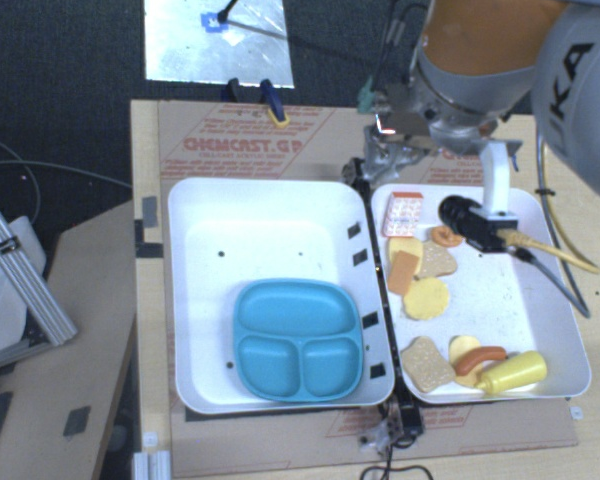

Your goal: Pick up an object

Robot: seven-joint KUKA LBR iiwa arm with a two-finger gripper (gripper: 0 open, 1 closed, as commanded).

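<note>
Our pincer (395, 153) hovers at the far rim of the right shallow white bin (565, 358); we cannot tell its state. Pickable toy foods crowd that bin: a yellow plastic bottle (512, 372), a round yellow slice (426, 298).

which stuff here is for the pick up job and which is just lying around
For the job: tool, right bin, yellow bottle, sausage, bread slice, pink box.

Lying about: left bin, blue tray, foil sheet, clamp.
</note>
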